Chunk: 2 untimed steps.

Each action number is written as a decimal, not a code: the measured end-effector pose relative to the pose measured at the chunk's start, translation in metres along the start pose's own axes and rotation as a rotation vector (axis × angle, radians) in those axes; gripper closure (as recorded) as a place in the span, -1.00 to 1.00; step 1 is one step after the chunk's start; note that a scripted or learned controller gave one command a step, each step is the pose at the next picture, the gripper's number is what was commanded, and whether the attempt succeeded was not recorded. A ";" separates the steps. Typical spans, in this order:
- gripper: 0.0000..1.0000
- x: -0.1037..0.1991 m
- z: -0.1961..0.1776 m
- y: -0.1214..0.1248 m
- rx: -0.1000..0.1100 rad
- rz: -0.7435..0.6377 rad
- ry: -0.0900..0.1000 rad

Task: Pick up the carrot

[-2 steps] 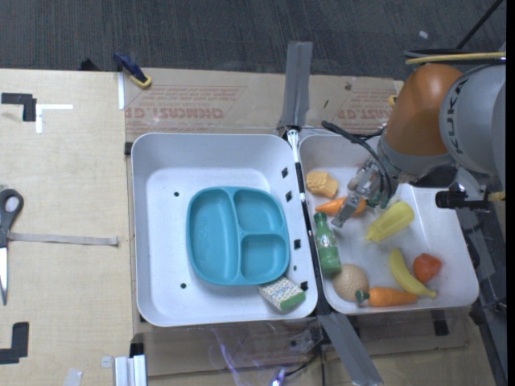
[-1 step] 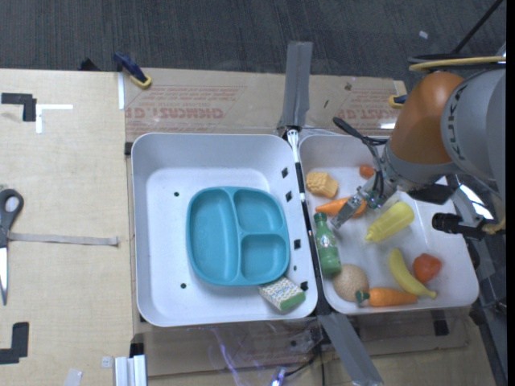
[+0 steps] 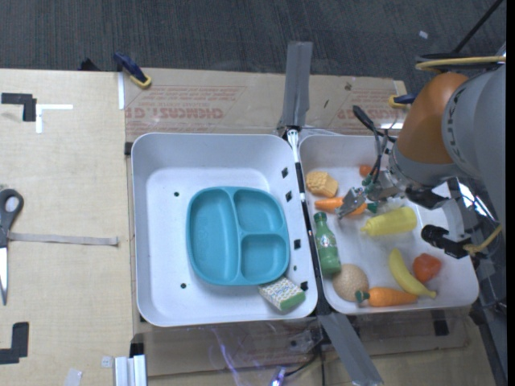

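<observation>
Gripper: two-finger metal gripper, fingers apart, centre-right of frame, over a small orange carrot.
Neighbours: green plastic bottle, yellow corn cob alongside.

Right bin: crowded. Gripper sits low near its centre-left. At its 9 o'clock lies a small carrot, touching or just beside the fingers; at 10 o'clock, the corn piece; at 3 o'clock, a yellow pepper close by.

Toward 6 o'clock the green bottle lies along the left wall, with bare floor between it and the banana.

The front edge is blocked by a tan ball, a second carrot and a tomato.

Left bin: open floor surrounds the blue divided plate; a sponge occupies the 5 o'clock corner.
</observation>
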<state>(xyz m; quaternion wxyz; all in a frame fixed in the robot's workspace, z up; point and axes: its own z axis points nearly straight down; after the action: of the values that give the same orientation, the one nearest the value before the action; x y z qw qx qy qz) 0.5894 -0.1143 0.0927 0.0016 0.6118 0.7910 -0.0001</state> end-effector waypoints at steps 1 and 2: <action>1.00 0.000 -0.010 0.001 -0.001 -0.004 -0.003; -1.00 0.000 -0.010 0.001 0.000 -0.004 -0.002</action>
<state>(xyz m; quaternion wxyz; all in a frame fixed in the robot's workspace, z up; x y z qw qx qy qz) 0.5904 -0.1144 0.1023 0.0026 0.6102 0.7922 -0.0006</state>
